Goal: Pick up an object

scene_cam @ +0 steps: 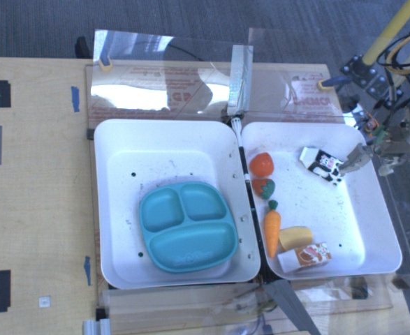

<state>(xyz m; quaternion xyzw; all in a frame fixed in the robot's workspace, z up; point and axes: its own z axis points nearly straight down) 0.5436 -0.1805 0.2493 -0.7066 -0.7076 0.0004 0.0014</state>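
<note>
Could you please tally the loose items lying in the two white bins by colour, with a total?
Blue: 1, the divided plate in the left bin.
Orange or red: 3, the tomato, the strawberry and the carrot in the right bin.
Yellow: 1, the yellow block.
White: 2, the black-and-white item and the small carton.
Total: 7

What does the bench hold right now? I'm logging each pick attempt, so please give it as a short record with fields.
left bin: blue divided tray
right bin: tomato-like toy, small red and green toy, carrot, yellow block, small carton, black and white item
end effector: at the right bin's upper right, beside the black and white item
grasp: cannot tell from this view
</note>
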